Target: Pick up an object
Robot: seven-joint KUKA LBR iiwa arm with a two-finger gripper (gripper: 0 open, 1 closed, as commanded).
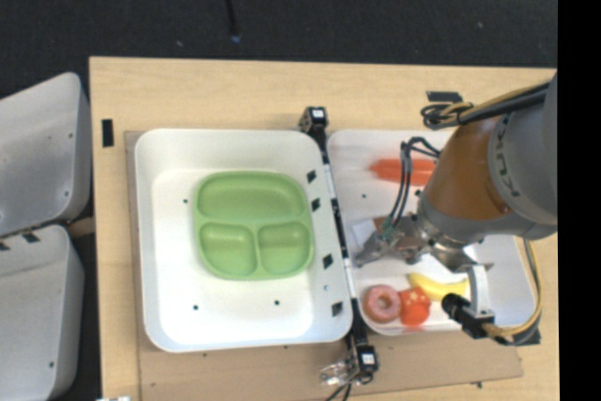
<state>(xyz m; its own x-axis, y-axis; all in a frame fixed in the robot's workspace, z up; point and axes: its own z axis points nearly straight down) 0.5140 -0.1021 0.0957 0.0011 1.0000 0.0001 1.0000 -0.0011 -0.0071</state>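
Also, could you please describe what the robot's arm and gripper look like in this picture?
The arm is a thick grey cylinder with a wide orange band above the wrist. Black cables loop down its side, and a yellow-and-black cable runs along the top. The metal gripper is dull silver-grey.

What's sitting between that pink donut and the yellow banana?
A red tomato-like object lies between the pink donut and the yellow banana, seen in the camera view.

A green divided tray (253, 223) lies in the left bin (160, 296), while the gripper (380, 244) hangs low in the right bin (352, 150) above a pink doughnut (381, 301), red item (414, 306) and banana (434, 284).
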